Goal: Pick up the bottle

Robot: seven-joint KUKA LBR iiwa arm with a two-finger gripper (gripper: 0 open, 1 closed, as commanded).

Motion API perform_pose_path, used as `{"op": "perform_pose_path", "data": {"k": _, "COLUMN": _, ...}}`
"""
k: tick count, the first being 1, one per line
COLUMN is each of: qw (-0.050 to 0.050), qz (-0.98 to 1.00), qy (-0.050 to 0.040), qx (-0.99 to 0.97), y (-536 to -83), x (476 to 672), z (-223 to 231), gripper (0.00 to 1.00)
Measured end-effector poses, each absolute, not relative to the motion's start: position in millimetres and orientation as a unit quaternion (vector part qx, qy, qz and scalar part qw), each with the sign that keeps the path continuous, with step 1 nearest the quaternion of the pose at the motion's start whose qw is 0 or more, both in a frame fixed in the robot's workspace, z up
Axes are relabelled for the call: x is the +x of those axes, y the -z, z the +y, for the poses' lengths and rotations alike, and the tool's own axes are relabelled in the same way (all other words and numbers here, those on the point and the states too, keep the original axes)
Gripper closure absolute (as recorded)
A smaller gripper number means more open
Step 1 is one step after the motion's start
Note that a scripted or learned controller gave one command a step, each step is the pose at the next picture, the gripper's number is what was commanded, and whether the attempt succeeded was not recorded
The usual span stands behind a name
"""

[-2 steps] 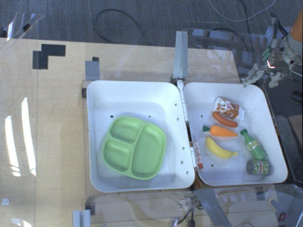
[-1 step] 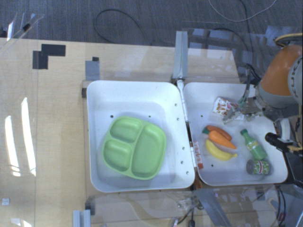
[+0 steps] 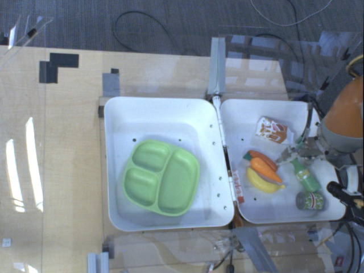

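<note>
A small green bottle (image 3: pixel 306 177) lies in the right bin (image 3: pixel 244 115), near its right side, with its cap end pointing up-left. My gripper (image 3: pixel 297 151) hangs just above that cap end, at the tip of the grey arm with the orange band (image 3: pixel 348 111). Nothing shows between the bottle and the gripper that tells whether they touch.
The right bin also holds a white and orange carton (image 3: pixel 271 131), a carrot (image 3: pixel 264 165) lying across a banana (image 3: pixel 263 182), and a dark can (image 3: pixel 310 201) just below the bottle. A green divided plate (image 3: pixel 161 178) rests in the left bin (image 3: pixel 114 152).
</note>
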State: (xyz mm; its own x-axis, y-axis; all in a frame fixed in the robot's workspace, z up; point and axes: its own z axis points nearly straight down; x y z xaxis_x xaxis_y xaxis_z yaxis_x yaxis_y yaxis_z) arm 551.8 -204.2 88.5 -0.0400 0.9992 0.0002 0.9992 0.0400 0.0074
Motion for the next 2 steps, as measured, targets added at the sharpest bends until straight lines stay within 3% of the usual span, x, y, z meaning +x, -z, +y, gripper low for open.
{"op": "perform_pose_path", "data": {"k": 1, "qw": 0.005, "qz": 0.722, "qy": -0.0050, "qx": 0.692, "y": -101.0, "x": 554.6, "z": -203.7, "gripper": 1.00}}
{"op": "perform_pose_path", "data": {"k": 2, "qw": 0.003, "qz": 0.724, "qy": -0.0021, "qx": 0.690, "y": -172.2, "x": 589.1, "z": -168.3, "gripper": 1.00}}
